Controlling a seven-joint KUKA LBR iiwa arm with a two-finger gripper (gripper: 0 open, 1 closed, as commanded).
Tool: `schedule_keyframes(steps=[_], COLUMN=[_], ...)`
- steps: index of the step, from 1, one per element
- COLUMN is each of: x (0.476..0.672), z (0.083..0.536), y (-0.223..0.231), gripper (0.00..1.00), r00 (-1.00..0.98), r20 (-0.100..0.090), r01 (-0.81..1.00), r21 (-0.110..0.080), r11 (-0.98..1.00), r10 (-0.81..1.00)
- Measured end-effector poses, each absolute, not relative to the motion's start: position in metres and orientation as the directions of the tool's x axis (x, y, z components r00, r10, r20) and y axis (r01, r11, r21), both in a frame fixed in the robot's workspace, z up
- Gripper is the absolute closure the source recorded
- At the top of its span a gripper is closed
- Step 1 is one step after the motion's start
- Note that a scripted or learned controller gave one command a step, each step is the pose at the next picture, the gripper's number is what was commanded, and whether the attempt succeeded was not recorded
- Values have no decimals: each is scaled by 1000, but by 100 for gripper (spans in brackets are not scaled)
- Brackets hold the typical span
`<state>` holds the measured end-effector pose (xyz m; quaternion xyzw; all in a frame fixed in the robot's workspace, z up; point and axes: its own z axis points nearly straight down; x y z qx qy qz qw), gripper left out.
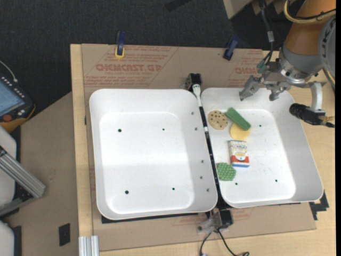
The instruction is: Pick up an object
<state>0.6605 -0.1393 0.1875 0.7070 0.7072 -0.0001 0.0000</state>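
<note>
Left bin (144,159): sits well to the left of my gripper, nothing in it I'd go for.

Right bin (287,159): all the candidates cluster in its left half, below and to the left of the gripper. Going left to right across them: a round cookie (217,120) closest to the divider between the bins; a green textured patch (226,172) lower down, farthest from the gripper; a small red-white-blue carton (239,153) standing with its long axis roughly up-down in my view; a yellow piece (240,133) just above the carton, partly under a green bar (237,118). The bar's long axis runs diagonally, upper-left to lower-right.

Gripper (262,92): hovers over the bin's far edge, up and to the right of the pile. Fingers look spread apart, with nothing between them and touching nothing I can see.

My read: the green bar is the nearest target, a short move down-left. I'd want the fingers closing across its narrow width, so a wrist turn is likely needed first.
</note>
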Motion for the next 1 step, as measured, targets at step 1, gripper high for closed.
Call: schedule_keyframes(steps=[1], x=[612], z=[81], y=[-170], gripper=[0], r00=[6], r20=[4], r01=[1000], r21=[-4], r11=[-6], r10=[1000])
